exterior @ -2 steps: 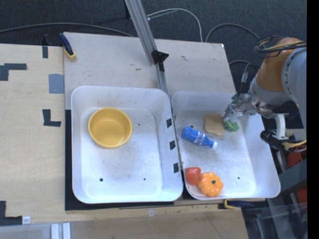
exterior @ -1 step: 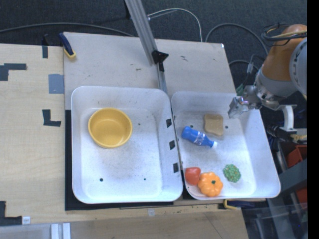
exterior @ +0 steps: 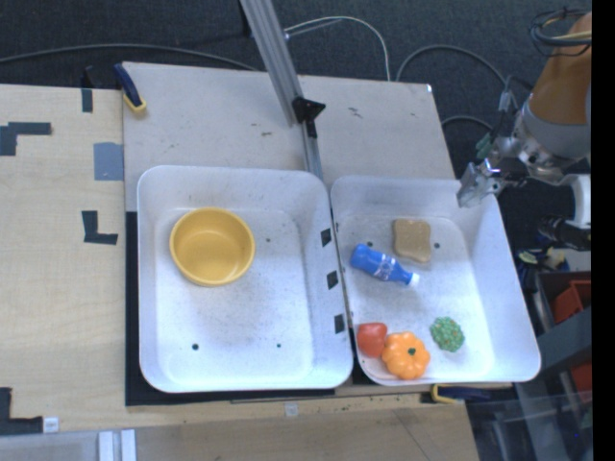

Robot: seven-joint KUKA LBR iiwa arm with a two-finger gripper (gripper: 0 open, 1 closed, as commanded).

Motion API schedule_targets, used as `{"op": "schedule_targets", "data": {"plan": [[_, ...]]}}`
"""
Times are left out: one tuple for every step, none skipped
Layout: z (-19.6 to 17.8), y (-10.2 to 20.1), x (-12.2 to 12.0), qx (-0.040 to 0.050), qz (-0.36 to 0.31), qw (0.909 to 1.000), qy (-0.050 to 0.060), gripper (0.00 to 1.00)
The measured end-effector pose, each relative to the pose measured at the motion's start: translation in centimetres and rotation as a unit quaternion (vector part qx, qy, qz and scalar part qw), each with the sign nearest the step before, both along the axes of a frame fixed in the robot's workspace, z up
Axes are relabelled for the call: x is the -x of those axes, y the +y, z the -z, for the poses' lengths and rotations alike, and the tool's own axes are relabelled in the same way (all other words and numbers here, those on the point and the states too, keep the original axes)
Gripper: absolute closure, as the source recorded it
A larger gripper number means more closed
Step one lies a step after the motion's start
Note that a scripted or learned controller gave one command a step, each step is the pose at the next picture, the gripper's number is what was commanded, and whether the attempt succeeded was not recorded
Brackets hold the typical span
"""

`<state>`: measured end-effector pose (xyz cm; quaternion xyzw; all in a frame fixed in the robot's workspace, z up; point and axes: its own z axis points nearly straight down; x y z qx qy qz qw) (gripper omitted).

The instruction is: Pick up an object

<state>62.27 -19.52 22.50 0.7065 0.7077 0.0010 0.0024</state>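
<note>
The right bin holds a tan bread slice, a blue bottle lying on its side, a green broccoli piece, an orange pumpkin and a red tomato. A yellow bowl sits in the left bin. My gripper hangs over the right bin's far right corner, right of the bread and apart from every object. Nothing shows between its fingers.
A grey metal pole slants across the bench behind the bins. A blue and yellow tool lies at the bench's far left. Cables trail behind the right bin. The arm enters from the right.
</note>
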Motion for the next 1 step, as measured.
{"op": "schedule_targets", "data": {"plan": [[0.25, 0.02, -0.01, -0.0004, 0.000, 1.0000, 0.003, 1.00]]}}
